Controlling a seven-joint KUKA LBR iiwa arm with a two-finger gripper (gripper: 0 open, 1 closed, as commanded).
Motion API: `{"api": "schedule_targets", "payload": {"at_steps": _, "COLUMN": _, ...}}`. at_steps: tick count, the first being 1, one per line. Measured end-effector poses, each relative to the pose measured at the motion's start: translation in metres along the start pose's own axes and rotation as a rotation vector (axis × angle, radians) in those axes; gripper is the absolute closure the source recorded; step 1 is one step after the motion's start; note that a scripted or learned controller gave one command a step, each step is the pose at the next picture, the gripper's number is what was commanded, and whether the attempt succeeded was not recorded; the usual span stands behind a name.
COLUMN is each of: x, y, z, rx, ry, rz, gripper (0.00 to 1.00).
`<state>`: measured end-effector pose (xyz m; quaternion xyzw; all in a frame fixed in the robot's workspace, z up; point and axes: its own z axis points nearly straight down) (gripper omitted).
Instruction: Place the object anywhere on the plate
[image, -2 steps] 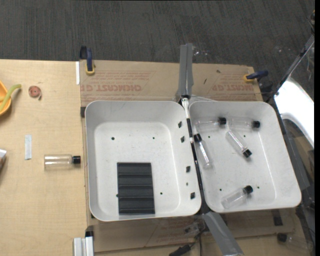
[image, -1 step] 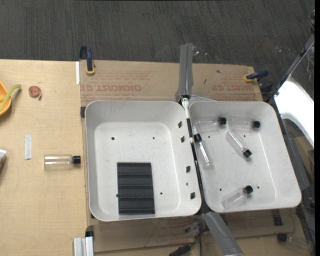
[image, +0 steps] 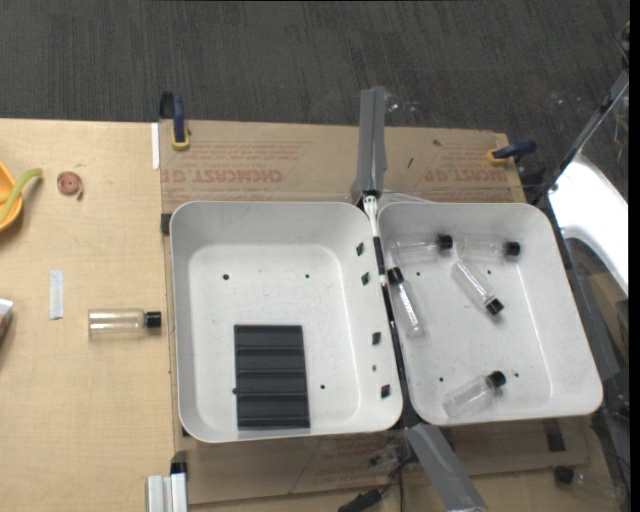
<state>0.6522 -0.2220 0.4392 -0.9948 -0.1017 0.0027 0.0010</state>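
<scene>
Claw first: we cannot tell whether it is spread or pressed together, so we make no claim about its hold on anything.

Our landmark is the dark ribbed plate (image: 270, 377), lying flat in the left bin (image: 190, 300). Right of the plate, across the wall between the bins, five clear vials with black caps lie on their sides in the right bin (image: 560, 330). We judge any of them could be the object. The nearest vial (image: 403, 300) lies right of the plate and farther up, close against the dividing wall. The lowest vial (image: 470, 392) lies well right of the plate at about its level, apart from the others, and looks the easiest to reach. A sixth vial (image: 120, 320) rests on the bench, left of the plate.

We expect these vials to be light, stiff and smooth, apt to roll or squirt sideways when pinched. We would close across the middle of the barrel, square to its long axis, with gentle force in case they are glass.
</scene>
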Motion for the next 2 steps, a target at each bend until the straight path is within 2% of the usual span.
{"api": "schedule_targets", "payload": {"at_steps": 2, "x": 0.0022, "y": 0.0000, "z": -0.0009, "rx": -0.001, "ry": 0.002, "rz": -0.002, "gripper": 0.00}}
